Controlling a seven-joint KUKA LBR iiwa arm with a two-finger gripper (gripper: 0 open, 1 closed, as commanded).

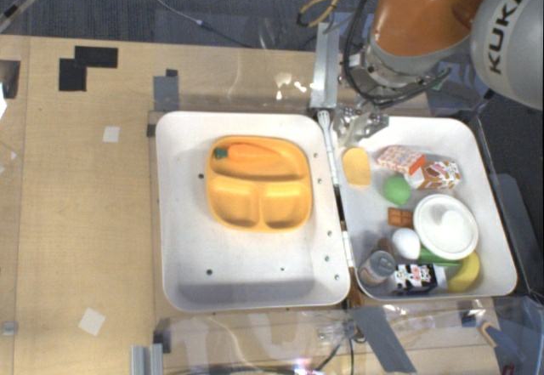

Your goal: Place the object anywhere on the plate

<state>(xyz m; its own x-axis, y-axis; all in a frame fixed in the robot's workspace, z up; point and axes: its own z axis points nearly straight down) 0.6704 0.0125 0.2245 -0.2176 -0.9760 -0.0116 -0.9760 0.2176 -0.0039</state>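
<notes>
An orange-yellow divided plate (259, 186) lies in the left bin (183, 220). In its long top compartment rests an orange carrot (255, 154) with a green stem end at the left. My gripper (360, 123) hangs over the top-left corner of the right bin (493, 220), under the orange wrist band. Just below it, close to the wall between the bins, is a pale yellow rounded piece (356, 167). Whether the gripper touches that piece cannot be made out.
The right bin holds a red-and-white snack packet (399, 159), a second packet (438, 173), a green ball (396, 190), a brown block (399, 217), a white bowl (444, 224), an egg (405, 243), a can (378, 265), a small carton (414, 277) and a yellow fruit (465, 273).
</notes>
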